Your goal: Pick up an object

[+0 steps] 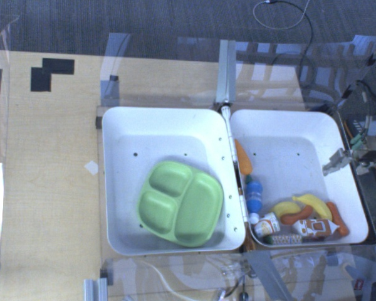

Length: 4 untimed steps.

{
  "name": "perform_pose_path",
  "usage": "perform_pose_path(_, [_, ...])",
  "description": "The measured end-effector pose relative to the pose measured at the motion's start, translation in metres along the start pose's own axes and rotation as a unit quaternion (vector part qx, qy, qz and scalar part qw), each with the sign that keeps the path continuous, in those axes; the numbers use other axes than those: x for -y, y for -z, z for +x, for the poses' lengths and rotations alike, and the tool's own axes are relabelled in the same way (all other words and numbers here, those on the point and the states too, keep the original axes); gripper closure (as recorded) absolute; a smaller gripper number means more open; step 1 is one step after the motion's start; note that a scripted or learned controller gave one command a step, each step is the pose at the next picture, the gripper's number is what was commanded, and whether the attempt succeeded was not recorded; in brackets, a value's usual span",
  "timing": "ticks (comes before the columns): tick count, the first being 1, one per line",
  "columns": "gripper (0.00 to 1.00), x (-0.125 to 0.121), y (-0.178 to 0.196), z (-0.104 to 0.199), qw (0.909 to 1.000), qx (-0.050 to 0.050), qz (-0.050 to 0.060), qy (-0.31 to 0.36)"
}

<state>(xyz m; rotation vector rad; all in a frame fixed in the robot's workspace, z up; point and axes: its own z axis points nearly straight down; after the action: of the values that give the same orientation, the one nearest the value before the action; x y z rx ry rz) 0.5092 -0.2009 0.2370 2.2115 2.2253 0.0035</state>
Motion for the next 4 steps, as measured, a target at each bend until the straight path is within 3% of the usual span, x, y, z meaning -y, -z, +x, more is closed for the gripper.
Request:
perform_pose_path(1, [0.0, 0.018, -0.147, 0.02, 0.9984, 0.001, -0.005, -0.057])
perform_pose_path(2, [0.0, -0.032, -0.121, 0.068, 0.9998, -0.001, -0.001, 0.021])
perform_pose_path(3, [0.0, -0.005, -0.145, 0.107, 0.9944, 0.005, -0.009, 0.105])
perform_pose_path(4, [1.0, -0.008, -0.134, 0.111, 0.9942, 0.002, -0.011, 0.107])
